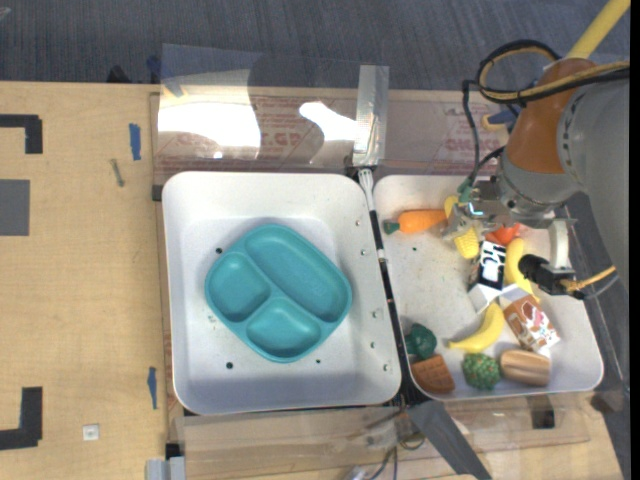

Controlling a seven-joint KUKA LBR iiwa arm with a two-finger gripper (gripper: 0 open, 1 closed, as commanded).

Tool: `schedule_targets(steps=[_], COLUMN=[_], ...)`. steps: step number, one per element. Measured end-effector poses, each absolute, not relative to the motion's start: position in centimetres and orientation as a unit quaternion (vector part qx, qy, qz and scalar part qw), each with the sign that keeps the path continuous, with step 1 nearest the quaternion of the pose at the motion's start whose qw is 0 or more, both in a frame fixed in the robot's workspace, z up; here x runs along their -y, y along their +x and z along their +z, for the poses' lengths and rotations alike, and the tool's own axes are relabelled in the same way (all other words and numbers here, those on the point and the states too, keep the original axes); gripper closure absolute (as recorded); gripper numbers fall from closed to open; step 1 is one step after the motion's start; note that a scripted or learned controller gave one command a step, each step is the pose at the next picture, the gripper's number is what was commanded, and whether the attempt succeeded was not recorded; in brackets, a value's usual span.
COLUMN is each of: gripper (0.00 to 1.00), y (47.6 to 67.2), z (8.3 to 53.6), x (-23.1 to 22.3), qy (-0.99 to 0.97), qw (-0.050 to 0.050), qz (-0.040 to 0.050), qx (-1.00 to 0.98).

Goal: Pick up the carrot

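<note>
You have two white bins on the bench. The left bin [190, 218] is the landmark here. In its middle sits a teal tray [278, 290] with three compartments, lying flat and turned a little.

Touching the left bin's right wall is the right bin [430, 278], which holds the toy food. The arm [565, 138] comes in over that bin's far right corner, grey with its orange band uppermost.

The gripper [478, 208] hangs over the right bin's upper part, well right of the left bin. You cannot tell from this slant whether its fingers are parted or closed; nothing shows between them.

The carrot [420, 221] lies flat just right of the left bin's upper right wall, its green end toward that wall and its orange body pointing at the gripper. It sits just beside the gripper, and whether they touch is unclear.

Farther right of the left bin, lower down, a banana [482, 330] lies curved in the pile. A bread roll [524, 367] rests at the right bin's near edge. Broccoli [482, 370] sits just left of the roll. A dark green vegetable [420, 341] lies close to the left bin's lower right wall.
</note>
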State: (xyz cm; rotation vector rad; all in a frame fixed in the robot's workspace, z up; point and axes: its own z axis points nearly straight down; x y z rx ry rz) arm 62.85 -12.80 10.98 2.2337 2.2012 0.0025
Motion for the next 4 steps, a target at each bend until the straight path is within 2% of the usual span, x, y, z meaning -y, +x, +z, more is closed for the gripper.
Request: schedule_targets(steps=[1,2,3,4], gripper=[0.00,0.00,1.00,1.00], y=[62.8,66.0,66.2,66.8], z=[10.9,8.4,9.7,18.8], x=[12.8,10.6,10.3,8.7], qy=[0.712,0.684,0.683,0.767], qw=[0.002,-0.006,-0.004,0.004], qz=[0.0003,-0.0131,-0.0099,0.0023], qx=[-0.702,-0.730,-0.731,-0.642])
